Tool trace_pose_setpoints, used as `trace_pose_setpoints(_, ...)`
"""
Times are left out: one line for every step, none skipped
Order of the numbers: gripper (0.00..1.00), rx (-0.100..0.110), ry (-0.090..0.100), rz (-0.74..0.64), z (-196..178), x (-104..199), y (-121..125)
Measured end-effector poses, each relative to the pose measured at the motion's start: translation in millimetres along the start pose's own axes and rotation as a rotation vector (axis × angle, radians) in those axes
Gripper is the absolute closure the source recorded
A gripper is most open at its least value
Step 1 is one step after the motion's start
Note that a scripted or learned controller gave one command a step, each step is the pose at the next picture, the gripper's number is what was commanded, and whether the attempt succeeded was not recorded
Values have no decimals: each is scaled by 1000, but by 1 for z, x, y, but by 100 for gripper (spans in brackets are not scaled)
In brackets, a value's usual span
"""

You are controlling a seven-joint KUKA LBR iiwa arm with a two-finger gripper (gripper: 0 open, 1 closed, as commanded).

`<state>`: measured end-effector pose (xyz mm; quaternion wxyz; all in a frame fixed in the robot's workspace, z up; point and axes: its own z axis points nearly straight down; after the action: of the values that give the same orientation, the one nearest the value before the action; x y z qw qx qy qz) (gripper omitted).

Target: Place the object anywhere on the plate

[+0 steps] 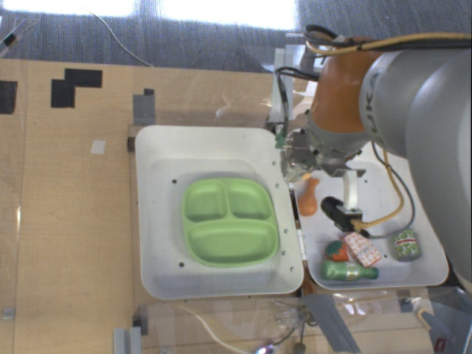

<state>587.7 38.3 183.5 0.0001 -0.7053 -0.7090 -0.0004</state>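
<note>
Nearest lies a green bottle [351, 273] on its side in the right bin [431, 268]; the orange object [308, 196] stands near upright along that bin's left wall, beneath the gripper [306, 169]; green plate [229, 221] in left bin [158, 198].

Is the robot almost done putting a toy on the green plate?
Not yet. Nothing lies on the green plate in the left bin. The gripper hangs over the right bin, near an orange toy. The other toys are in that bin too. Grabbing one and carrying it over are both left.
</note>
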Motion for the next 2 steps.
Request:
trace_pose_setpoints(100, -3, -1, -2, -1, -23, 73)
trace_pose_setpoints(100, -2, 0, -3, -1, 9, 13)
